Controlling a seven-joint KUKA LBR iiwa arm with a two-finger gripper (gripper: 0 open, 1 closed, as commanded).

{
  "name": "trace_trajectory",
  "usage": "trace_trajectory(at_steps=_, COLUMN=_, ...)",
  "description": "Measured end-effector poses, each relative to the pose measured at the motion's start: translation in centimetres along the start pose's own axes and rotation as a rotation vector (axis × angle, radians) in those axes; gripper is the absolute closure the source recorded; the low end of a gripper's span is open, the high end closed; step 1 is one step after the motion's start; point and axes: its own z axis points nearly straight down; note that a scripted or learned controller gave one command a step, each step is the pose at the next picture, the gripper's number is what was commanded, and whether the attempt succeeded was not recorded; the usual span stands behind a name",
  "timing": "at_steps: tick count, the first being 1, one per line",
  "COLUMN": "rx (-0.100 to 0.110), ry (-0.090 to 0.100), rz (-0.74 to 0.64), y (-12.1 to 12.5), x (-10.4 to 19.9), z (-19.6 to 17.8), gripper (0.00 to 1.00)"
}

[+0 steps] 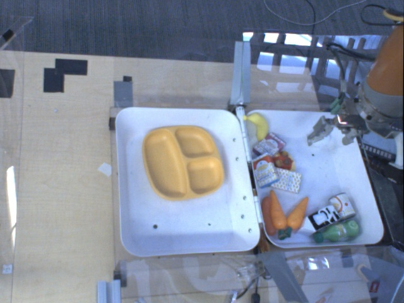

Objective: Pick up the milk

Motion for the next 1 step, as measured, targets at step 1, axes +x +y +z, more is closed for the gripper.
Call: trace_trajectory(at_steps=1, rx=0.001, ry=0.000, rz=-0.166, y=-7.03, x=-2.11, z=9.80, gripper=0.00)
